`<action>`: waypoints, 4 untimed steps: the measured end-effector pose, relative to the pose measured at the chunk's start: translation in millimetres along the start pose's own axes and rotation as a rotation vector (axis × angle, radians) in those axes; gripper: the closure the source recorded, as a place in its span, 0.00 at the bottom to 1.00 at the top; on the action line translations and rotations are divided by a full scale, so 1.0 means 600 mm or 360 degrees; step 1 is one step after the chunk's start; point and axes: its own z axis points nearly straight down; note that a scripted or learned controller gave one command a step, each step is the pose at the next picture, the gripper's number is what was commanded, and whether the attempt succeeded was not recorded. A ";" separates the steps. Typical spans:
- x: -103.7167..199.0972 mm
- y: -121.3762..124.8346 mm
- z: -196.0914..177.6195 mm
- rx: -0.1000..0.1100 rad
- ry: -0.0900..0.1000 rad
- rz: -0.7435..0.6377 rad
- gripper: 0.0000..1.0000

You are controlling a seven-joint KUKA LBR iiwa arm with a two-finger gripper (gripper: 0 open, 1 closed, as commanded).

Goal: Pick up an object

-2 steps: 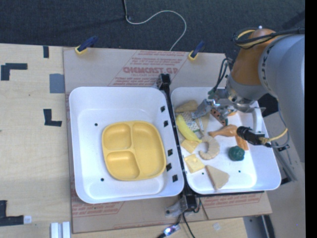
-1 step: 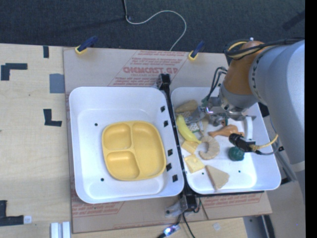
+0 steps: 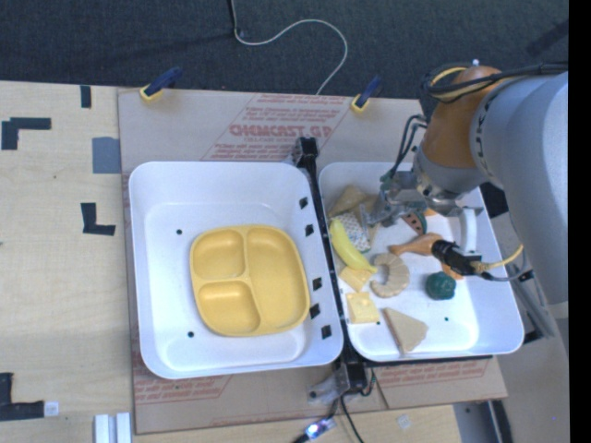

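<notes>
The right bin holds several toy foods: a yellow banana, a tan wedge, a round cracker-like piece, a yellow cheese block, a tan triangle, an orange carrot-like piece and a dark green ball. My gripper hangs low over the bin's back half, just right of the tan wedge and above the cracker. Its tips sit among the foods and are hard to make out.
The left bin contains a yellow three-compartment plate. A black clip joins the bins at the back. The grey arm with its orange band covers the right bin's back right corner. Cardboard lies under both bins.
</notes>
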 end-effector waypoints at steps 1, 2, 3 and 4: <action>0.009 -0.013 -0.087 0.0028 0.0012 0.0002 1.00; -0.002 -0.020 -0.184 0.0024 0.0011 0.0003 1.00; -0.001 -0.019 -0.203 0.0028 0.0012 0.0002 1.00; 0.093 -0.028 -0.201 0.0032 0.0013 -0.0006 1.00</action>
